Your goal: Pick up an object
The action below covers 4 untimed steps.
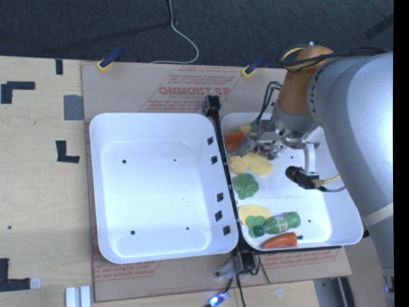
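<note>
**Approach phase, gripper low over right bin**

Nearest candidate: yellow piece [252, 165] in the right bin [332, 235], against the left wall. Orange item [233, 139] at its 11 o'clock, green leafy item [245, 185] at 6. Gripper [263, 143] sits just at 1 o'clock of the yellow piece. Finger state: cannot tell. Nothing seen held. Judgement: next move needs a descent centred on one item, then closing.
</note>
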Available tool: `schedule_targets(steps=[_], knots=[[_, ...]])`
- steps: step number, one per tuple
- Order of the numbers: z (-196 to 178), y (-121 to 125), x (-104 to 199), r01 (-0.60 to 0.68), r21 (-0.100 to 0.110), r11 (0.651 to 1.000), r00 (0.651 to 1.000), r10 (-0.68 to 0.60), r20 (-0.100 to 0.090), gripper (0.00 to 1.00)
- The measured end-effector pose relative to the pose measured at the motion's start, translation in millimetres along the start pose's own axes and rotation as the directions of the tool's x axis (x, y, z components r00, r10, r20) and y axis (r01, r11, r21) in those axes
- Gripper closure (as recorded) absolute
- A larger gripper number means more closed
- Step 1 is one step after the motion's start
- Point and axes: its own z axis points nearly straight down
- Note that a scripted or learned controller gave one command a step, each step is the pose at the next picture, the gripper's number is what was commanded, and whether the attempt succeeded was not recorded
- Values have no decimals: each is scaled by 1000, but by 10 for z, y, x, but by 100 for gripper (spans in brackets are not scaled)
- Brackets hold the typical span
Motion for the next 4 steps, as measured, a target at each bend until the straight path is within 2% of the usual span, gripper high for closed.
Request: schedule_targets(steps=[1,2,3,4], knots=[[-128,23,-4,2,-18,1000,1000,-2,3,100],[-134,111,-111,3,-6,1000,1000,-3,-5,100],[-138,127,-113,3,-18,1000,1000,-3,0,0],[-40,240,-158,3,-21,1000,1000,-3,0,0]])
